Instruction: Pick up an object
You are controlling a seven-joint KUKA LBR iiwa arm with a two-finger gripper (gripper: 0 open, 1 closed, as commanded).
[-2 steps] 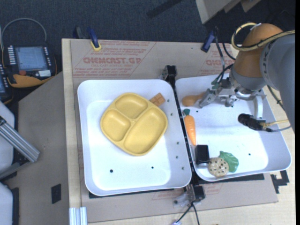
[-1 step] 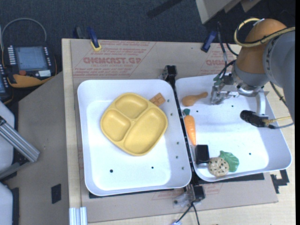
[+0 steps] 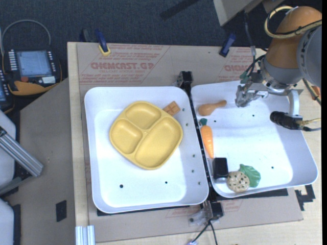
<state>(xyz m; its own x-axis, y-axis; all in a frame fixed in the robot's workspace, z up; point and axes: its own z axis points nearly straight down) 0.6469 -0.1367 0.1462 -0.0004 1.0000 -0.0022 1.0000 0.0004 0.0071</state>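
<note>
Presumably poised for a grab: gripper [image 3: 244, 99] hovering just right of the drumstick [image 3: 211, 107], apart from it. Jaw state impossible to tell. Carrot [image 3: 207, 141] lying below the drumstick.

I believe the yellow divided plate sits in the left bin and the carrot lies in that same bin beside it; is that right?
Not quite. The yellow divided plate is in the left bin, but the carrot lies in the right bin, along its left wall, as the camera view shows.

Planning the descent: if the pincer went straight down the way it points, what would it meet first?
Probably bare floor of the right bin: the pincer hangs beside the tan drumstick toy, though depth is unclear.
</note>
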